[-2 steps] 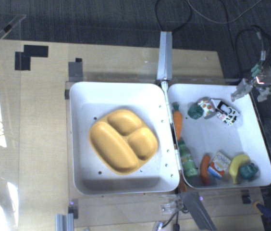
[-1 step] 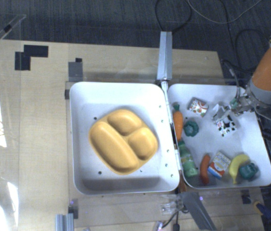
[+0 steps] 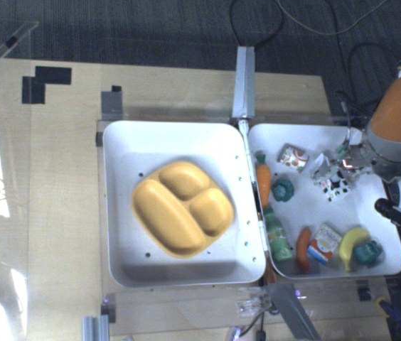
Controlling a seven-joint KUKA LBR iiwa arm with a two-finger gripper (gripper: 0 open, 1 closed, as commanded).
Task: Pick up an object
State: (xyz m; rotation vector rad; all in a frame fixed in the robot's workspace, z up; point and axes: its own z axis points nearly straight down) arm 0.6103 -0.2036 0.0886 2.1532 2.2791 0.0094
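Hugging right bin far-right rim, claw; bin centre floor open.

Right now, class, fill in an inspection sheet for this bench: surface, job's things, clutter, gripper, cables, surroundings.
Surface: wooden bench bearing left bin and right bin.
Job's things: right bin holds carrot, banana, sausage, small carton, other small toys.
Clutter: yellow three-part tray in left bin.
Gripper: gripper over right bin's far side; hold unclear.
Cables: black cables on the floor beyond the bench.
Surroundings: dark carpet.
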